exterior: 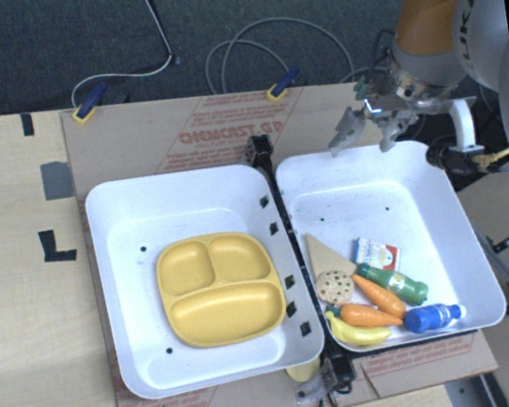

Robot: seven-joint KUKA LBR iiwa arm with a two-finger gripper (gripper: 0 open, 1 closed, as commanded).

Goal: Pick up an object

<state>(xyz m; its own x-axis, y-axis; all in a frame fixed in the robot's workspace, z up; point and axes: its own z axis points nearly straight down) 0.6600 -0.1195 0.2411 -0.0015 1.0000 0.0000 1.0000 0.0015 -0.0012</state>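
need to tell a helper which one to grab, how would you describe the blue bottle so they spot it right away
Look in the right-hand white bin, at the cluster of toy food in its near corner. The blue bottle lies on its side at the outer end of that pile, just past the carrot and green bottle. It is the only blue item there, with a pale cap.

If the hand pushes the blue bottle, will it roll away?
Probably a little. The blue bottle lies on its side and looks round, so it may roll. The bin wall and carrot beside it would likely stop it.
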